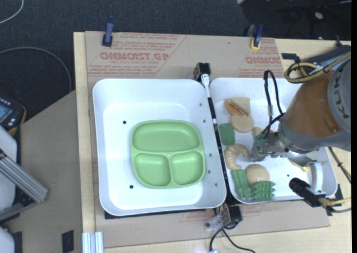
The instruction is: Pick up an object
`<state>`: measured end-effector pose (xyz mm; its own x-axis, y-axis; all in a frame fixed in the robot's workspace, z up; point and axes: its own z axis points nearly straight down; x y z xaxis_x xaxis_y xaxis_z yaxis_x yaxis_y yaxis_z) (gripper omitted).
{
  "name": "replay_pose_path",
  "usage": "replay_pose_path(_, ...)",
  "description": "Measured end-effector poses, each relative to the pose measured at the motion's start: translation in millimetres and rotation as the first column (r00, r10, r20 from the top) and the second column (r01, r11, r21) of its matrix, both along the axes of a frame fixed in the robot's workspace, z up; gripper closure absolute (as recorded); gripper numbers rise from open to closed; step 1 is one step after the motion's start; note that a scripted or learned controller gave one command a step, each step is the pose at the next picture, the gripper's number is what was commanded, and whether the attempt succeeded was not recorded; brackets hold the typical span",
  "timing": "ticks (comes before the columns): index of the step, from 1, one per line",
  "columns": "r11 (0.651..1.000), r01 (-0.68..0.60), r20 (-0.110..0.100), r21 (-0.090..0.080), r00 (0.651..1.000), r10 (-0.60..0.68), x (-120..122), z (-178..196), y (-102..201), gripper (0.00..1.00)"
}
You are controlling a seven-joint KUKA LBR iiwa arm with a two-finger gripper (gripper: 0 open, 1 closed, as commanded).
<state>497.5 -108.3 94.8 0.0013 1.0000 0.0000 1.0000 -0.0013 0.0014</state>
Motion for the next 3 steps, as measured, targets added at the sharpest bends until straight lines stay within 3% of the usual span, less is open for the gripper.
replay_pose_path(1,1.000,-0.007,0.017,0.000,1.000,0.007,-17,247,51,1.00)
replay_pose_path(2,1.000,-0.006,0.003,0.000,1.000,0.006,-13,253,105,1.00)
replay_pose_path(3,1.000,0.001,0.002,-0.002,1.000,-0.001,1,250,80,1.00)
